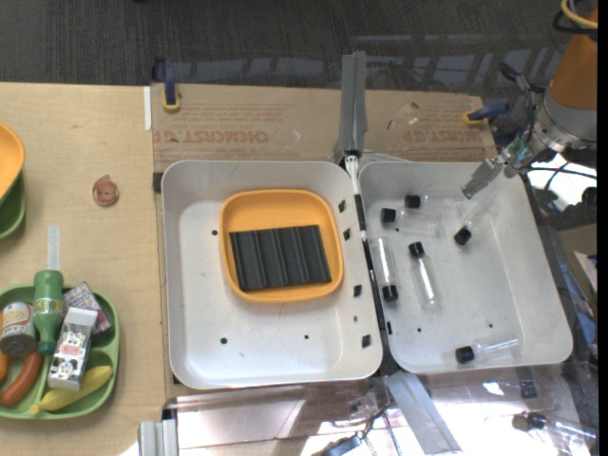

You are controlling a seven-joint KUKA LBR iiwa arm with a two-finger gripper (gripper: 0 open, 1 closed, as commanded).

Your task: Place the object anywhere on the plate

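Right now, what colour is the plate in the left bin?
Orange plate, with a dark ribbed block on it, clear in the camera view.

Grey KUKA arm with an orange band point(576, 74) above the wrist, reaching in from the upper right. Wrist tilted downward and to the left, over the far right corner of the bench. Slim two-finger gripper point(478, 183) pointing down-left at a slant, its pale metal tip hanging low. Cables and a blue fitting bunched at the wrist.
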